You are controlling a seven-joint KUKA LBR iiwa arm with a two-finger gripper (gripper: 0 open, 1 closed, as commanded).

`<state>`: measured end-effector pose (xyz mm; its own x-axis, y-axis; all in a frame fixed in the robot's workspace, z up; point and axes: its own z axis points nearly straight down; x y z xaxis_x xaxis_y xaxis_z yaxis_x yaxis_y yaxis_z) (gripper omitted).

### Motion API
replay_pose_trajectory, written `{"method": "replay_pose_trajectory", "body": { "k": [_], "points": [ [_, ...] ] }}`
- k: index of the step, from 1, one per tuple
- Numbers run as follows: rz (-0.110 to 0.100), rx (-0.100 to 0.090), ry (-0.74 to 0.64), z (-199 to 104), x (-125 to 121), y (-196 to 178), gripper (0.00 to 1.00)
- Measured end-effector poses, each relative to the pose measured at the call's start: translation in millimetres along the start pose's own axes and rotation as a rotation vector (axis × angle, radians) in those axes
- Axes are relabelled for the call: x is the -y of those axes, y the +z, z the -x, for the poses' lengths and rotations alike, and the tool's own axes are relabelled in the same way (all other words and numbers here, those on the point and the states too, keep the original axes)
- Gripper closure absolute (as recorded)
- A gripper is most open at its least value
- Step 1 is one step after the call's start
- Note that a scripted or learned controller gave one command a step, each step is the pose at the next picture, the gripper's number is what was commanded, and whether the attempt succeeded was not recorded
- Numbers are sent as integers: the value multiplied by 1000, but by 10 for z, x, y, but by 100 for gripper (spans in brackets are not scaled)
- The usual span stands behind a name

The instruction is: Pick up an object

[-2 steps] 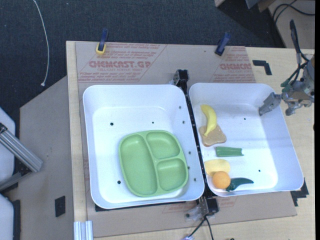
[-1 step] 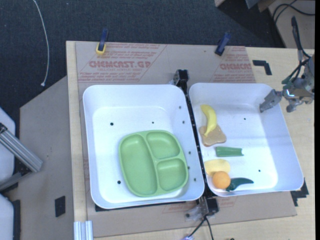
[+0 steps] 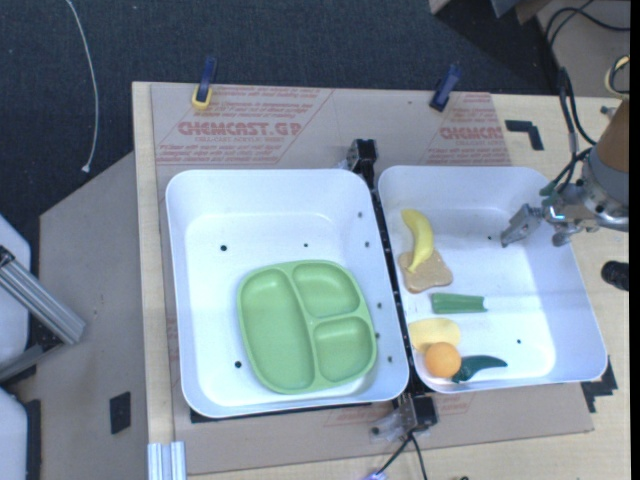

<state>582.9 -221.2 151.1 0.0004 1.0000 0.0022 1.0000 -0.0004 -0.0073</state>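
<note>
Banana (image 3: 419, 235) lies at the right bin's (image 3: 560, 363) left wall, its lower end touching a bread slice (image 3: 426, 271) — likely light, stiff plastic and smooth, so best pinched across its curved middle. Claw (image 3: 528, 224) hovers over the bin's right side, spread and holding nothing.

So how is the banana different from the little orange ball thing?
The banana is long, curved and yellow; the orange is round and orange. The banana is the longer of the two. The banana lies toward the far end of the right bin, with its lower end on a tan slice, while the orange sits at the near end beside a yellow piece. Both lie along the bin's left wall.
</note>
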Motion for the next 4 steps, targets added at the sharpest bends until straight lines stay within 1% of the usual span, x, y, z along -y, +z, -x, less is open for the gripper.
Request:
{"method": "replay_pose_trajectory", "body": {
  "k": [1, 2, 3, 4],
  "points": [
    [0, -3, -2, -51, -52, 616, 0],
    [5, -1, -2, -66, -58, 663, 0],
    [8, 1, -2, -61, -62, 554, 100],
    [12, 4, -1, -71, -68, 126, 100]
  ]
}}
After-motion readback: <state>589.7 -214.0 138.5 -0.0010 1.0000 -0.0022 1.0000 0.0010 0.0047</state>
